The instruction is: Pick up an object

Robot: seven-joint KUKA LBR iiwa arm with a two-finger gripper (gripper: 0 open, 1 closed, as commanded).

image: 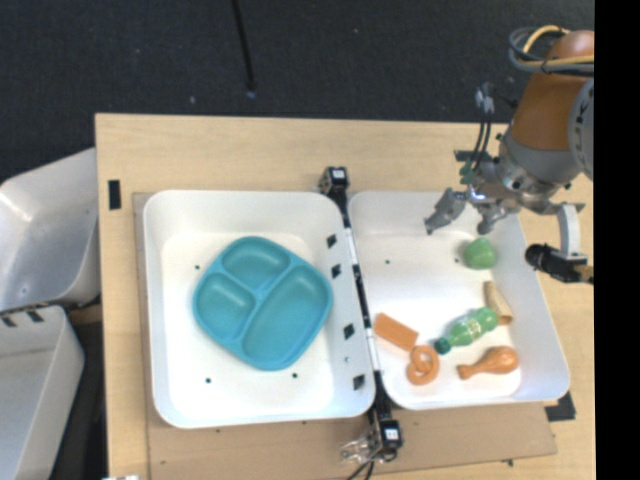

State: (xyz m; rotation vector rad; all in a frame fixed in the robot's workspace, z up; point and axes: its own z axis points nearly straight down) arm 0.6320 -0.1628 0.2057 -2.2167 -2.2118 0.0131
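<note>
camera view: looking down on the bench, two white bins side by side, arm coming in from the right.
gripper (468, 215): hanging over the far edge of the right bin (400, 203), fingers spread apart, nothing between them as far as I can see.
green ball (479, 254): sits in the right bin near its far right corner, just beside the gripper on the near side. Not touching, I'd say.
rest of the right bin: green bottle (468, 330), orange block (396, 331), orange ring (422, 365), orange gourd-shaped toy (490, 363) and a tan stick (497, 302), all bunched toward the near edge.
left bin (160, 268): just a blue divided tray (262, 302) in the middle.
step: looks like approach, no grab yet.
next move: my guess is the green ball is the easy target. The gripper would need to slide toward the near side so it's centred over the ball, drop down, then close. It's round, so an off-centre pinch could squirt it away.
</note>
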